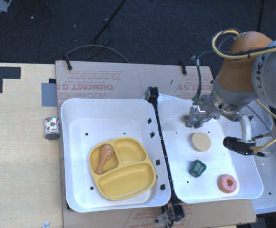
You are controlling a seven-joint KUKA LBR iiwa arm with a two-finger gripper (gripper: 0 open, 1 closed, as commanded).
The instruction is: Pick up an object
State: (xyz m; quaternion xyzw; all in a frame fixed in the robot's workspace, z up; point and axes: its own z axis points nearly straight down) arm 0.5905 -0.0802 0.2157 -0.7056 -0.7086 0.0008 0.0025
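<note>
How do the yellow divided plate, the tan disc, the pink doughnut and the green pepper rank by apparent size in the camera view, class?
1. Yellow divided plate, by far the largest.
2. Tan disc.
3. Pink doughnut, close to the disc.
4. Green pepper, smallest.

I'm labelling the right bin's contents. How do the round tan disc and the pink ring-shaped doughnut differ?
The round tan disc is plain, solid and pale; the pink ring-shaped doughnut has a centre hole. The disc lies nearer the gripper; the doughnut sits by the bin's near right corner. Both lie flat in the right white bin.
</note>
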